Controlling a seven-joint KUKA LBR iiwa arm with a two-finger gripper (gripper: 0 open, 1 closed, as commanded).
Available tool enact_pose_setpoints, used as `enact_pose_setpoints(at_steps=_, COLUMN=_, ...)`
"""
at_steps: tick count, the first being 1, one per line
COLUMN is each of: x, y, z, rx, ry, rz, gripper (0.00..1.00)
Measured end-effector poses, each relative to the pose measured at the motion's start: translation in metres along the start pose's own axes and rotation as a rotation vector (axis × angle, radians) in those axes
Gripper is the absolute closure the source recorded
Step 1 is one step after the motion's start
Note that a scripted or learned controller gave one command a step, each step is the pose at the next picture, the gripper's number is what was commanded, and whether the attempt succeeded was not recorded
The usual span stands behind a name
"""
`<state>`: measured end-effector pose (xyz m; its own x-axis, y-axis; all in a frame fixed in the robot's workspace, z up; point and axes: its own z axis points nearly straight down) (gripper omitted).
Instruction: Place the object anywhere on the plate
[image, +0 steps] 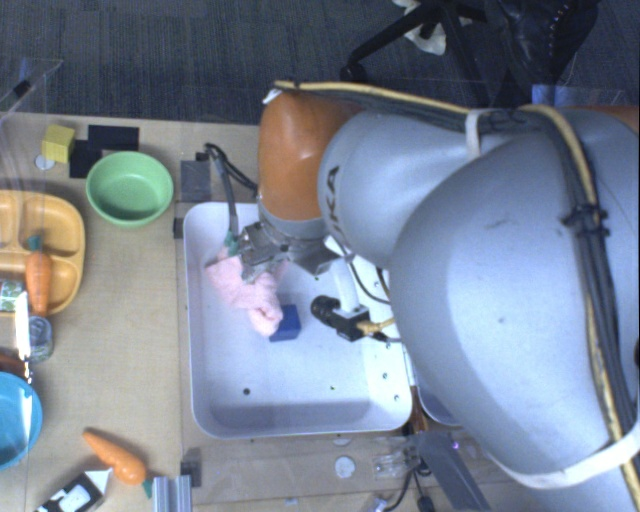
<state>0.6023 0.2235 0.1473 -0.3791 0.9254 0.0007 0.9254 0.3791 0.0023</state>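
Note:
A pink soft cloth-like object (250, 292) lies in the upper left part of the white bin (300, 405). My gripper (254, 250) sits right over the pink object's upper end and touches or nearly touches it. A small blue block (287, 323) rests against the pink object's lower right side. A yellow divided plate (58, 225) with a carrot (38, 280) on it sits on the bench at the far left. A blue plate (14, 420) shows at the lower left edge.
A green bowl (129, 187) stands left of the bin's top corner. A yellow block (58, 142) and black pieces (110, 140) lie at the back left. A second carrot (116, 456) lies at the front left. The arm's body (480, 270) covers the right bin.

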Motion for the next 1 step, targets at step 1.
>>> enact_pose_setpoints(at_steps=1, x=-0.067, y=-0.0123, z=0.0501, rx=-0.021, ry=0.003, rz=0.335, gripper=1.0)
